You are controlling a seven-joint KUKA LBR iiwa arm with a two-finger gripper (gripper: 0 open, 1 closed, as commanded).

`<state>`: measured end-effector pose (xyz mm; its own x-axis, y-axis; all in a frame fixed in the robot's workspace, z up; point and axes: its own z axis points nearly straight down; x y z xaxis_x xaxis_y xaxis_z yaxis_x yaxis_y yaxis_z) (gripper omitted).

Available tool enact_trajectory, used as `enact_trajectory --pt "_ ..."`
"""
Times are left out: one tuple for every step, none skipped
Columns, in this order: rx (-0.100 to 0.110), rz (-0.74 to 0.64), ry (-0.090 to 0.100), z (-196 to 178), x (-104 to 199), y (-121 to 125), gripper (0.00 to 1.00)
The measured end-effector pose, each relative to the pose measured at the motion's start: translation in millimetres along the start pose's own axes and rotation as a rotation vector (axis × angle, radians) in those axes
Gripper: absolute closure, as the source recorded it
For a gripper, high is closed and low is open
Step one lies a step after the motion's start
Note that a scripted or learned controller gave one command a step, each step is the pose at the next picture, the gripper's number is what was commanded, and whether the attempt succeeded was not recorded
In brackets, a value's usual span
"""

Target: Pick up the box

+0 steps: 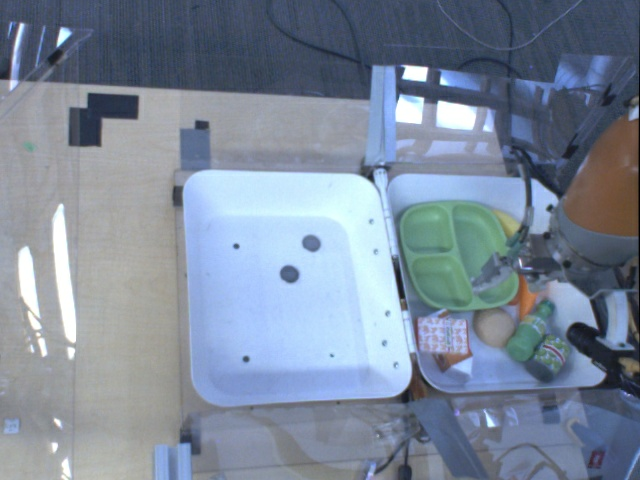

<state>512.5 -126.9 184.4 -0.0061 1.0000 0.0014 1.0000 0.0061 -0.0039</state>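
Box sits in right bin, near that bin's front-left corner, close to the divider between the two bins. It's a small carton with red-and-white print on its upper face, lying flat. Outline is close to square, so long axis is hard to call; edges run roughly parallel with the bin walls, with a slight tilt. An orange-brown end or flap shows at its lower edge, toward the front rim. Print too small to read.

Just right of the box: a round beige ball-like item, close beside it, contact unclear. Further right, a green bottle lies tilted, cap end up toward the arm, dark base end toward the bin's front-right. A thin orange item shows between bottle and gripper, partly hidden.

Green divided tray fills the bin's back-left part, behind the box and apart from it. Something yellow peeks out at the tray's right edge.

Gripper is over the tray's right-front corner, behind and right of the box, not touching the box. Fingers blurred and metallic against the tray; cannot tell if jaws are apart or together. Nothing visible held between them. Grey arm with orange section enters from the right.

Left bin holds two small grey discs near its centre.
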Motion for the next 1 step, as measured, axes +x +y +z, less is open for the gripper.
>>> enact_trajectory --pt "0.001 -0.006 0.0 3.5 82.5 -1.0 0.0"
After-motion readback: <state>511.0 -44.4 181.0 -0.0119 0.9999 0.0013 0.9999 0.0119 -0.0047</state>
